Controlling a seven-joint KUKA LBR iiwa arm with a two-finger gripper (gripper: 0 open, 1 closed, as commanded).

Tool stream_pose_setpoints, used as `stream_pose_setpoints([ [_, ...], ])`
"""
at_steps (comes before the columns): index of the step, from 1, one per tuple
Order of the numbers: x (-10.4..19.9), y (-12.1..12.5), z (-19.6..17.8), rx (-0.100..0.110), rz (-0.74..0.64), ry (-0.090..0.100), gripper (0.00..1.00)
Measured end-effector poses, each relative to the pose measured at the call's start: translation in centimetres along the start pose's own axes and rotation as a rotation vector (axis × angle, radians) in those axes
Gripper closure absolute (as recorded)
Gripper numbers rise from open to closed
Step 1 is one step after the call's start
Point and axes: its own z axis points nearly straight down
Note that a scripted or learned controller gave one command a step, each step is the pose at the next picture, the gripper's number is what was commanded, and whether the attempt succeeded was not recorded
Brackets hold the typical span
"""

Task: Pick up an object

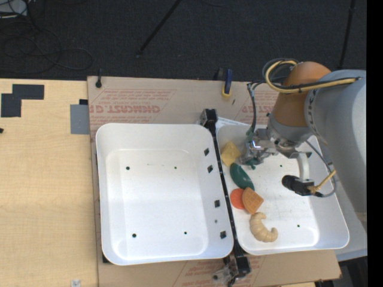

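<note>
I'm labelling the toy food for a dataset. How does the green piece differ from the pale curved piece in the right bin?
The green piece is dark green and a smooth oval; the curved piece is tan and bent like a croissant. The green piece lies up near the pincer, beside the yellow piece; the curved piece lies apart, near the bin's front edge. Both rest loose on the floor of the right bin.

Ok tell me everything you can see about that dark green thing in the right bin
The dark green object is a smooth, glossy, elongated oval, plastic-looking, lying flat and slanted on the right bin's floor near its left wall. A pale yellow piece sits just above it, an orange-red piece just below. The end effector hangs close above it at its upper right.
</note>
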Motion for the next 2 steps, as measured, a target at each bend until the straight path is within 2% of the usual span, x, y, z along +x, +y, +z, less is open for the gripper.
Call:
stream_pose_setpoints([
  [2, 0.63, 0.01, -0.01, 0.0, 0.0, 0.0, 1.0],
])
